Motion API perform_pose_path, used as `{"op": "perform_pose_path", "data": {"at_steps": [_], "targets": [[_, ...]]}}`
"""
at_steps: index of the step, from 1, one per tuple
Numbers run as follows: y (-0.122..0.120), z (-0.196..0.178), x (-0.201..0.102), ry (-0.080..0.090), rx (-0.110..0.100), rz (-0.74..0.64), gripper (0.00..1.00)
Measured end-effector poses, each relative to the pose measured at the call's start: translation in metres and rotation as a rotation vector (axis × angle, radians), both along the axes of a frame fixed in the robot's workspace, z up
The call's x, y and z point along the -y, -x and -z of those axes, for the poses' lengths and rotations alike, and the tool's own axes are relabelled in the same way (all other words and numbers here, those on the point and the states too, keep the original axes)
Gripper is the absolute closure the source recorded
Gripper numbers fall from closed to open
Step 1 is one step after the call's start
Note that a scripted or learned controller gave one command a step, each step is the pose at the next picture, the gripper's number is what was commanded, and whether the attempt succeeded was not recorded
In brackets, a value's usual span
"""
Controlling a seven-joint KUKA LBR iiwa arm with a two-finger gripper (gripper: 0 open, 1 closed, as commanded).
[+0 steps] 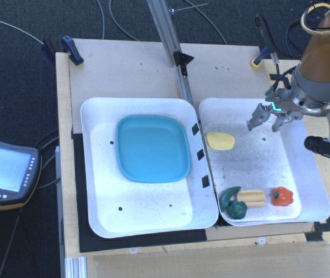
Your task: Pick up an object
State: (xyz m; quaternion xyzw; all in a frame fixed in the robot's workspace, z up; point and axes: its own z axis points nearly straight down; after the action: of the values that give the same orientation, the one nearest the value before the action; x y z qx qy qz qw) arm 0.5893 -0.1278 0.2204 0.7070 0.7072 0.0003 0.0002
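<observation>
While two shallow white plastic bins sit side by side on the pale wooden bench (124,68), their contents are split unevenly: one thing in the left, four in the right. The left bin (95,213) holds a single square turquoise plastic plate (153,148), lying flat near its middle. The right bin (310,178) holds one pale yellow lemon-shaped toy (220,141) at about nine o'clock, against its left wall, and three things in a row along the near edge at six o'clock: one dark green lumpy toy vegetable (233,202), one tan cylindrical block (252,198) touching it on the right, and one red-orange toy pepper with a small green stem (281,196) just beside the block. The yellow toy is smooth, oval and pointed at its left end, well apart from the row of three.

One grey arm with an orange band (321,45) comes in at two o'clock. Its two-finger gripper (269,120) hangs over the upper part of the right bin, its dark fingers (256,119) spread apart with nothing between them, to the right of the yellow toy and not touching it.

One grey handheld pendant with a screen (6,172) lies on the dark floor at nine o'clock.
</observation>
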Motion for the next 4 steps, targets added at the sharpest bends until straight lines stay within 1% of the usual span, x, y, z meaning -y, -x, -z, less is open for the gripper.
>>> {"op": "perform_pose_path", "data": {"at_steps": [1, 2, 3, 4], "targets": [[0.0, 0.0, 0.0, 0.0, 0.0, 0.0, 0.0], [0.004, 0.047, -0.009, 0.0, -0.004, 0.0, 0.0], [0.015, 0.103, -0.007, 0.0, -0.005, 0.0, 0.0], [0.015, 0.126, -0.007, 0.0, -0.002, 0.0, 0.0]]}}
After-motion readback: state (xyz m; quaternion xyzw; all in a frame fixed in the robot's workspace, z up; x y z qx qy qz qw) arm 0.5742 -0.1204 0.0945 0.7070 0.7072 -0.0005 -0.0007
